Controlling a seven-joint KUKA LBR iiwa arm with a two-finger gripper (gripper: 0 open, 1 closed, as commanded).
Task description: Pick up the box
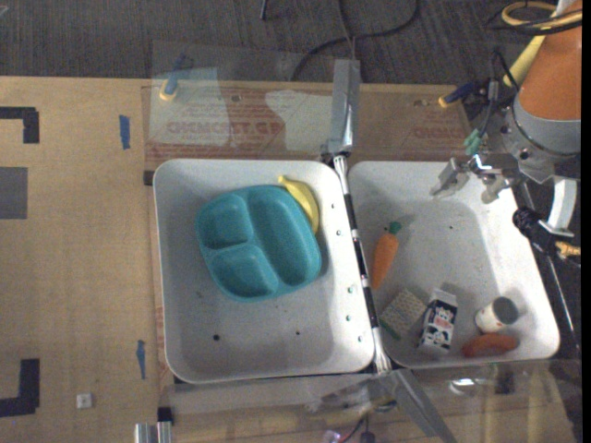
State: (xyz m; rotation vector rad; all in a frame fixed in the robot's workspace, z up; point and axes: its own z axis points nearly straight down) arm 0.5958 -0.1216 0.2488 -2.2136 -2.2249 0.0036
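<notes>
The box [438, 321] is a small white carton with black cow patches, lying near the front of the right bin [462, 220]. My gripper [467, 183] hangs over the back right corner of that bin, well behind the box and apart from it. Its two metal fingers [444, 182] are spread open with nothing between them. Above it, the arm's orange band [554, 72] fills the upper right.
Around the box lie a grey-green square pad [404, 312], a white cup-like item [497, 314] and a red-orange sausage shape [489, 344]. A toy carrot [384, 257] lies by the left wall. In the left bin [268, 340] are a teal divided plate [260, 243] and a banana [303, 198].
</notes>
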